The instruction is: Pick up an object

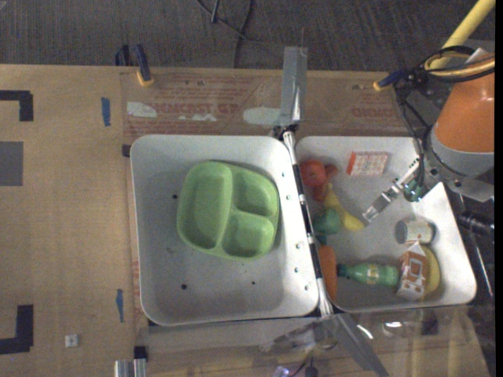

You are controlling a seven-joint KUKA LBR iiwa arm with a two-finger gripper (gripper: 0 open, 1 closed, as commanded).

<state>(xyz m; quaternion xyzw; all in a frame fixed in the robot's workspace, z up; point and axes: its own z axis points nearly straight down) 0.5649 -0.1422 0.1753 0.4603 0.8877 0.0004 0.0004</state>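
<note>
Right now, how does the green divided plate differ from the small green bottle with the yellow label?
The green divided plate is pale green, broad and flat, in the left white bin. The small green bottle with the yellow label is darker, slim, lying on its side in the right white bin. Both look plastic.

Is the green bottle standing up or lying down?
Lying down. The green bottle rests on its side on the floor of the right bin, its dark cap pointing toward the divider between the bins.
</note>
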